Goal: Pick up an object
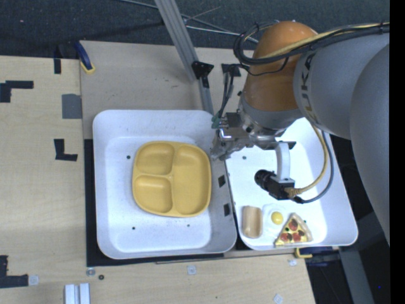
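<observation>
While we cannot tell the state of our gripper (pixel 221 145), hanging over the right rim of the left shallow white bin (pixel 114 233), we judge the yellow three-compartment plastic plate (pixel 171 178) lying flat inside it, just left, the likely target.

Bench (pixel 38 189): tan surface, black tape marks at left of frame.
Left bin (pixel 114 233): white, frame centre, directly on bench.
Right bin (pixel 335 220): white, lower right, touching the left bin.
</observation>
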`<state>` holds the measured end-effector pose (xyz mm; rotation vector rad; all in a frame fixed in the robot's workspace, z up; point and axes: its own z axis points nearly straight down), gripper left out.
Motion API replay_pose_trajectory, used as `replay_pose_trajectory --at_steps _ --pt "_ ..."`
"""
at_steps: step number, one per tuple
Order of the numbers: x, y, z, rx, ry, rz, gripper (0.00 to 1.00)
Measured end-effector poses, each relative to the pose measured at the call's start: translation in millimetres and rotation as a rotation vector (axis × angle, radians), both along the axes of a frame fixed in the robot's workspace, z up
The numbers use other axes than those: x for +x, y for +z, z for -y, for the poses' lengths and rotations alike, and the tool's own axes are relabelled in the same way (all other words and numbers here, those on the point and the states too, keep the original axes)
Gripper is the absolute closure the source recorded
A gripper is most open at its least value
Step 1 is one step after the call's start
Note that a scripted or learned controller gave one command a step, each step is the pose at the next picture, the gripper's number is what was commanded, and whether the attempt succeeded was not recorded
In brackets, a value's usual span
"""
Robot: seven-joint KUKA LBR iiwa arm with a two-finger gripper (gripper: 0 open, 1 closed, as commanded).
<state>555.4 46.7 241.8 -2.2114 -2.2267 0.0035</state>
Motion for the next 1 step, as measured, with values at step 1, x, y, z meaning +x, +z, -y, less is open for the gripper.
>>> replay_pose_trajectory --at_steps 1 --pt "-21.1 1.3 -44.5 0.000 -0.001 0.000 1.00"
